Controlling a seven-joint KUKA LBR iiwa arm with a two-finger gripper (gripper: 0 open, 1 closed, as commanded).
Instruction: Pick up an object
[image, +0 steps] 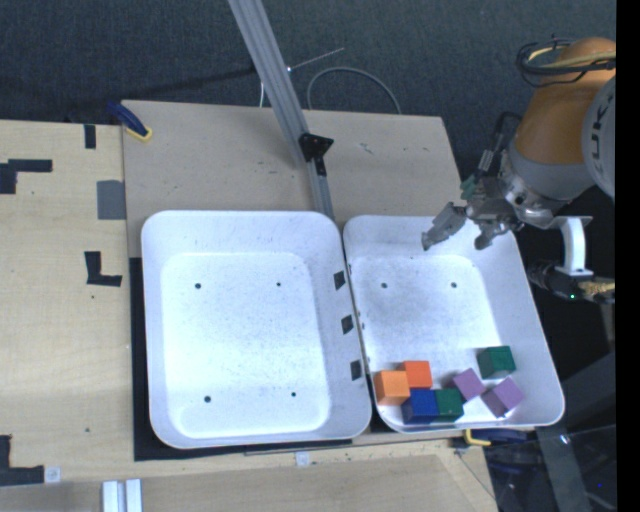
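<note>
Several small blocks lie bunched at the near end of the right bin (520, 290): an orange block (392, 385) beside a darker orange one (417, 374), a blue block (422, 403), a green block (449, 403), two purple blocks (468, 382) (503, 396) and a dark green block (495, 360). My gripper (462, 234) hangs over the far edge of the right bin, well away from the blocks. Its two fingers (440, 229) stand spread apart with nothing between them.
The left bin (160, 300) sits beside the right one. A slanted metal pole (275, 80) with a black clamp (316, 147) rises behind the bins. A loose wire (350, 80) loops on the bench at the back.
</note>
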